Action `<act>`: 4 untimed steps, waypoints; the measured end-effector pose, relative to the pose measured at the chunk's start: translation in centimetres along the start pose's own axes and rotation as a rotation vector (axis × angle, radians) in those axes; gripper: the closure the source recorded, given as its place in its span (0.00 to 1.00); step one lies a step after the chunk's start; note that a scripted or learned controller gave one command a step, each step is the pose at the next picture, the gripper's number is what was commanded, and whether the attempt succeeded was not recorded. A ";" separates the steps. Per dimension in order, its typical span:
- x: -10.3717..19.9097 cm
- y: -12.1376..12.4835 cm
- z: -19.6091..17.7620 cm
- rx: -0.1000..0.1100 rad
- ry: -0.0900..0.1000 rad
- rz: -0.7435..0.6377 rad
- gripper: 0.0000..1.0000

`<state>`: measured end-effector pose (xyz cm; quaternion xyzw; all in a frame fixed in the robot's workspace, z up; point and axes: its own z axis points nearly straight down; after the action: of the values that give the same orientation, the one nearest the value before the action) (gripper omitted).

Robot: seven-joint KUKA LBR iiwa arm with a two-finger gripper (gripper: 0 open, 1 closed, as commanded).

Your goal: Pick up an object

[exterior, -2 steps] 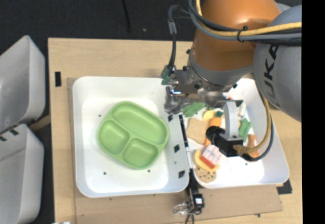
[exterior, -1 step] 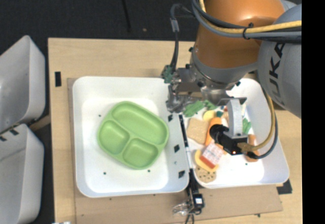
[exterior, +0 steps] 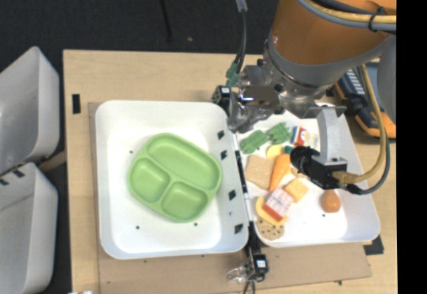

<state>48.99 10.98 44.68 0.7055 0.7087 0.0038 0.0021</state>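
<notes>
A light wooden bench (exterior: 80, 153) is seen against dark flooring, with a green divided plate (exterior: 175, 177) in the left bin (exterior: 107, 219) and toy food like an orange carrot (exterior: 280, 171) piled in the right bin (exterior: 353, 219); whether the fingers are open can't be told

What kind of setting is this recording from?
Probably a robot lab grasping bench, not a kitchen: two shallow white bins on a wooden bench, toy food pieces heaped in the right one, a green divided plate in the left.
</notes>
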 end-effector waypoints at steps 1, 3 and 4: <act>-4.1 0.0 -3.2 0.004 -0.003 0.006 1.00; -5.6 0.1 -5.3 -0.004 -0.001 -0.003 1.00; -11.5 -0.2 7.9 0.020 -0.006 0.011 1.00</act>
<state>48.88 -0.48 36.76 0.7093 0.7048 -0.0051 -0.0028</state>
